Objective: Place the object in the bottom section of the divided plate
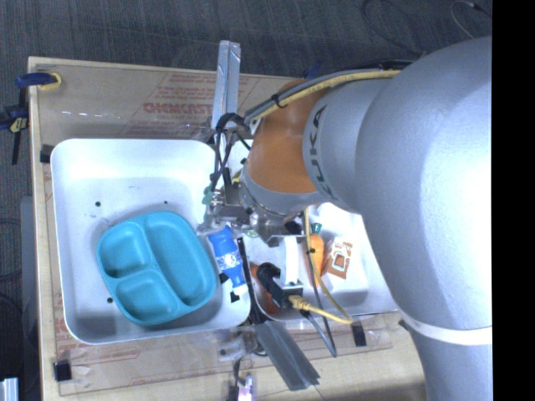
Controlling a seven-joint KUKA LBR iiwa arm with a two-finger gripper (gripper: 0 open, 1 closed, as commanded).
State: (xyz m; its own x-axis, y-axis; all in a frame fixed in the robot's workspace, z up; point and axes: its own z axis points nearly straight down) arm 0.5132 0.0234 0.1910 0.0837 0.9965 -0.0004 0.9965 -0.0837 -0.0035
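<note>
I see the gripper (227, 245) clamped on a blue bottle (226, 256) at frame centre, beside the blue divided plate (155, 266). Carrying; next I'd shift left over the bottom section.

A robotics lab: industrial arm (401, 165) over a clamped bench (125, 90) bearing white bins (75, 249).

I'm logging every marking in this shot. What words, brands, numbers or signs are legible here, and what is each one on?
"KUKA", partly visible, runs sideways on the arm's orange band.
Red print on the bench board behind the bins: too faint and blurred to read.
Orange and white carton in the right bin: markings unreadable.
Blue bottle beside the blue divided plate: label too small to read.
</note>
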